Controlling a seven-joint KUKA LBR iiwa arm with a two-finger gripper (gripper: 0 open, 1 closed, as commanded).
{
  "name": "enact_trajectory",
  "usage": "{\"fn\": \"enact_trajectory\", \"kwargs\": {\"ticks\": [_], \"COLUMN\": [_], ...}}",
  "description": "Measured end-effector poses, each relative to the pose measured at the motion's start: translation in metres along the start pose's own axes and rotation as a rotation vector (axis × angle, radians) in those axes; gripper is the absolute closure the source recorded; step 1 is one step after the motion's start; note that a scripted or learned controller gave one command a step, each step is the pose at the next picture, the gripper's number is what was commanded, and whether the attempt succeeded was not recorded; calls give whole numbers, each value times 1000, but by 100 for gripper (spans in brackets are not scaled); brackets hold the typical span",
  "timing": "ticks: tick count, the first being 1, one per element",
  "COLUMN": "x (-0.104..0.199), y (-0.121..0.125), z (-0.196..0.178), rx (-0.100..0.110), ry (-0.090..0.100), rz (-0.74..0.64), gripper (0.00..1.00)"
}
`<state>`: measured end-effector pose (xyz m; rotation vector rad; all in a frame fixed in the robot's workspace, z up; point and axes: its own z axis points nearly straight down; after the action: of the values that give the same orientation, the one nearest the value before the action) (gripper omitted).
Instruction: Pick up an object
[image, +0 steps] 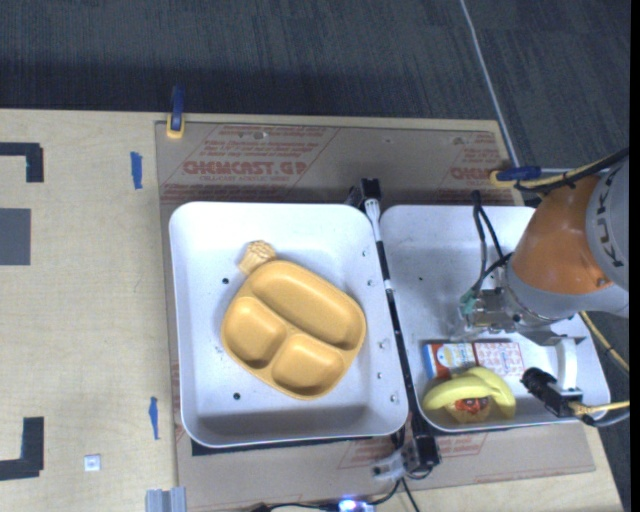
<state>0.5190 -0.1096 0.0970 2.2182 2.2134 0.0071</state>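
Observation:
In the right bin (430, 250), a yellow banana-shaped toy (470, 393) with a red mark lies at the near edge. Just behind it, touching, is a flat red, white and blue packet (472, 356). My gripper (484, 311) hangs low over the right bin, just behind the packet, with the orange-banded wrist (562, 250) above it. A large tan moulded tray with three hollows (291, 326) lies tilted in the middle of the left bin (200, 300).
The two white bins meet at a dark divider (388, 300) running front to back. Brown cardboard (300, 160) lies under and behind the bins. Cables (487, 235) trail from the wrist over the right bin's back half.

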Motion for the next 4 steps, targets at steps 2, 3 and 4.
{"fn": "enact_trajectory", "kwargs": {"ticks": [2,3,4], "x": [81,12,9], "y": [48,97,9], "z": [-88,12,11], "rx": [8,4,8], "ry": [3,1,2], "rz": [-3,-2,-1], "gripper": [0,0,0]}}
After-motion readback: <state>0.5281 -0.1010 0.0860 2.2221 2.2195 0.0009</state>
